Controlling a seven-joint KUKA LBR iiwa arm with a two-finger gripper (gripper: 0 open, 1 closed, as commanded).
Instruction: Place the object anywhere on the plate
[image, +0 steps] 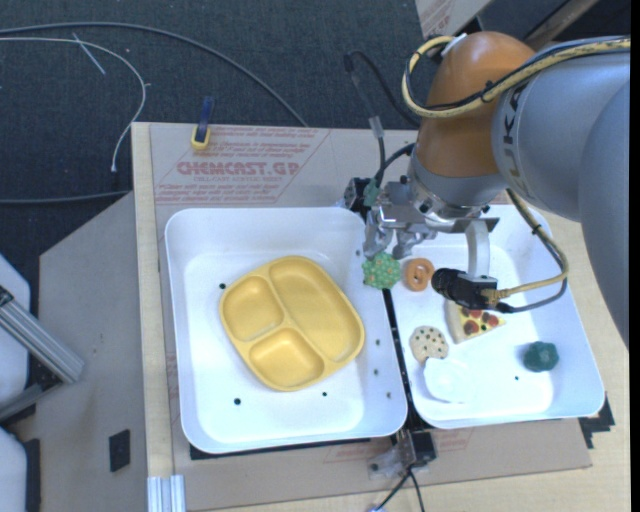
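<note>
Bumpy green toy seemingly between metal fingers, smooth yellow sectioned plate.

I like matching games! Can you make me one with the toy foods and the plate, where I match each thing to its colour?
Things:
1. plate
2. broccoli toy
3. donut
4. cookie

Colours:
A. tan with dark chips
B. yellow
C. orange-brown ring
D. green with light specks

Pairs: 1-B, 2-D, 3-C, 4-A. The broccoli toy hangs right under the tool, at the wall between the two bins.
</note>
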